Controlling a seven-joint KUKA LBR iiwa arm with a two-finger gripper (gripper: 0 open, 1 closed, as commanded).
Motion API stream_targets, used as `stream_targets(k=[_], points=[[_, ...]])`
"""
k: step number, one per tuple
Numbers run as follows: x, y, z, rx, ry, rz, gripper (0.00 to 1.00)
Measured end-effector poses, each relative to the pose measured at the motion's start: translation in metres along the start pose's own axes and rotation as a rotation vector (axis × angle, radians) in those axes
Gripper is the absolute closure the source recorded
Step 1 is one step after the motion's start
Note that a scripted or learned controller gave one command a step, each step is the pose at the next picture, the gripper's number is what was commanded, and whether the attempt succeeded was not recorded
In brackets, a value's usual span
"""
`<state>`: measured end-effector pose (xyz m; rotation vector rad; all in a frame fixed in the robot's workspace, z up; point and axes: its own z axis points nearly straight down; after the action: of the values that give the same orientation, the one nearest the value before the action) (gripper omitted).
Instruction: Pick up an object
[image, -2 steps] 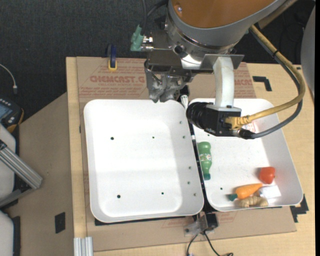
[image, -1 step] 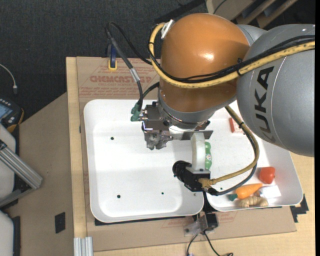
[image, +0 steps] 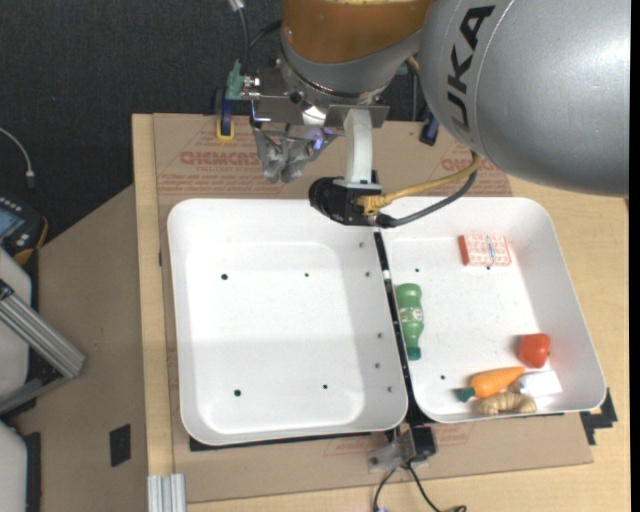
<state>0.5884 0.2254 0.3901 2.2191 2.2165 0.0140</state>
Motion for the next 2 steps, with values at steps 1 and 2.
stream_targets(k=[1, 2], points=[[-0.066, 0.083, -0.076, -0.004, -0.003, 0.007, 1.0], [-0.028, 0.079, -0.15, -0.001, 0.001, -0.005, 1.0]])
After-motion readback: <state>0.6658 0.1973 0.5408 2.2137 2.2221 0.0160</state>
